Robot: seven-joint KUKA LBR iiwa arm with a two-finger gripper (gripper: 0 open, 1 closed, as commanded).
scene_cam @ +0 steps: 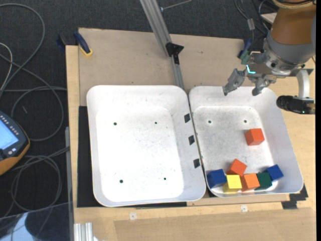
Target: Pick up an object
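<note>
A: Near edge, right bin (288, 134): blue cube (216, 177), yellow cube (233, 182), orange cube (249, 181), green cube (264, 179), 2nd blue cube (274, 172) in a row; another orange block (238, 166) just behind.

B: Mid-bin, lone orange cube (255, 136); well apart from the rest.

A: Far rim: gripper (246, 88) hovers, fingers spread wide, nothing btwn them; left bin (93, 134) alongside.

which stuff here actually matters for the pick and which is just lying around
Belongs to the job:
gripper, open, above the far end of the right bin
lone orange block
cluster at the near edge: blue block, yellow block, green block

Just lying about:
left bin
handheld pendant
loose cables
blue clamp
</note>
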